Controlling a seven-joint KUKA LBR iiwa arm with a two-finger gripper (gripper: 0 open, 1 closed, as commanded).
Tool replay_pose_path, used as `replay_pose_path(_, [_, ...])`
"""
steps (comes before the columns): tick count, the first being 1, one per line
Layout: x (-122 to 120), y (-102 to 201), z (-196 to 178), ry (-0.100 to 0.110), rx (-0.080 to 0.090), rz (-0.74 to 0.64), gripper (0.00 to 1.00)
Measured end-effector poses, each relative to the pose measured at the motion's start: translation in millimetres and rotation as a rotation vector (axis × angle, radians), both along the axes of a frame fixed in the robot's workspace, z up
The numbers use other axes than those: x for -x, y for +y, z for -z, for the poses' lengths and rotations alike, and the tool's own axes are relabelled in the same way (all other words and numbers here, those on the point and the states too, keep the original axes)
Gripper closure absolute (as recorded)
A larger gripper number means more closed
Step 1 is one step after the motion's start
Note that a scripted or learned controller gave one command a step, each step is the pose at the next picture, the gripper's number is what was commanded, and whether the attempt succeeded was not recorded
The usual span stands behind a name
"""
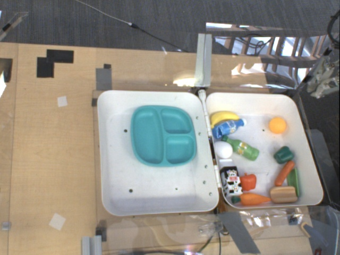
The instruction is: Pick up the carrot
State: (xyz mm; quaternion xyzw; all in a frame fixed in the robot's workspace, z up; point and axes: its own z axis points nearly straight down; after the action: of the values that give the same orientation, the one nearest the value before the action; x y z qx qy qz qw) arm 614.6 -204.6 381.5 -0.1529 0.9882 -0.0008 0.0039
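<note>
Gripper [323, 81] sits at the far right edge of the frame, upper right, above and outside the right bin [297, 108]; it is blurred and partly cut off, so cannot tell how it is set.

Carrot [284, 173] lies in the lower right of the right bin, slanted, tip down-left, well apart from the gripper and below it. A second orange, carrot-like piece [254, 199] lies along the bin's bottom edge; which is which I cannot tell for certain.

Right bin contents: banana [223, 116] at upper left, blue packet [228, 127] touching it below, green bottle [241, 148] tilted, white egg [223, 151] just beside the bottle, orange ball [277, 125] upper right, dark green pepper [283, 154] above the carrot, black-and-white carton [230, 181], small red item [248, 181] beside it, tan block [283, 194] at lower right, green cucumber-like piece [294, 181] just right of the carrot.

Left bin [114, 142]: teal divided plate [162, 135], roughly centred, upper half.
</note>
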Motion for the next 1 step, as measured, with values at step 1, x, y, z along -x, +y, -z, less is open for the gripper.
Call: replay_pose_path(1, [-56.2,0.9,-10.7,-0.005,0.003,-0.262,1.0])
